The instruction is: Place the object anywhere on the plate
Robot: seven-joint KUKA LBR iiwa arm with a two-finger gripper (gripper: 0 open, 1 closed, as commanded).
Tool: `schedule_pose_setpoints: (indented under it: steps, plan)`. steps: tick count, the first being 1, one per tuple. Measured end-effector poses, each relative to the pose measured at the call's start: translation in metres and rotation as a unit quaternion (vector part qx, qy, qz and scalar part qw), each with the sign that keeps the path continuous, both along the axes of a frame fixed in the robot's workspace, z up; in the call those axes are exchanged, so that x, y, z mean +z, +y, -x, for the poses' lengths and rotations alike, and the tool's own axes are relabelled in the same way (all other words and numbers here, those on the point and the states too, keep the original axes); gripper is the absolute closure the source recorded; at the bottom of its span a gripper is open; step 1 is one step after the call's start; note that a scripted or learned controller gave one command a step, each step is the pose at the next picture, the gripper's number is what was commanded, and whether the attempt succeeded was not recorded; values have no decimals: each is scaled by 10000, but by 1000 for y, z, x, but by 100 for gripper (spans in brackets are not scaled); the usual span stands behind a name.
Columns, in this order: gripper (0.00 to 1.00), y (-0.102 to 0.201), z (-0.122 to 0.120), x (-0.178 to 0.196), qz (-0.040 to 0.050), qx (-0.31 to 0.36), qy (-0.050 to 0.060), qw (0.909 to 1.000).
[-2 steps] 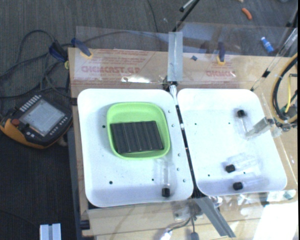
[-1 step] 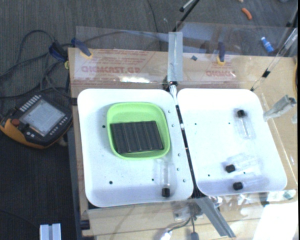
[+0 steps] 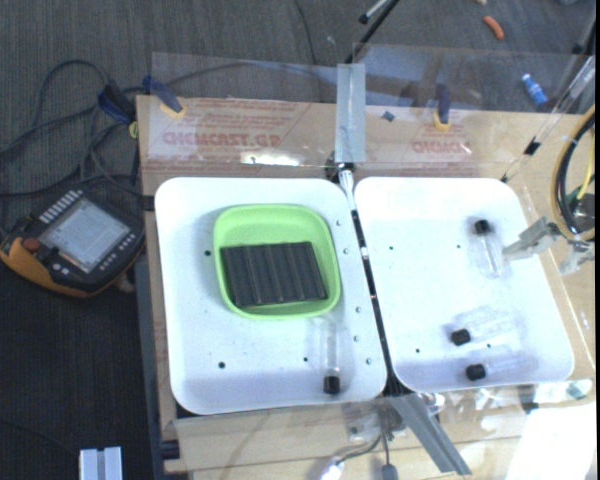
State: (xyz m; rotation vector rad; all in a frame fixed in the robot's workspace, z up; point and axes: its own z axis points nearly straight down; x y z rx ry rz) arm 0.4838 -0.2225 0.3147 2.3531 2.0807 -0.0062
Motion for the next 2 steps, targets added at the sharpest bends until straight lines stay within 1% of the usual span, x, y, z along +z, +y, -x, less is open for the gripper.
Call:
schedule_pose_setpoints:
  steps: [1, 2]
  plan:
    - [0, 3, 0, 92, 2, -468, -10, 9989]
    - [0, 7, -33, 119, 0, -1016, -10, 9948]
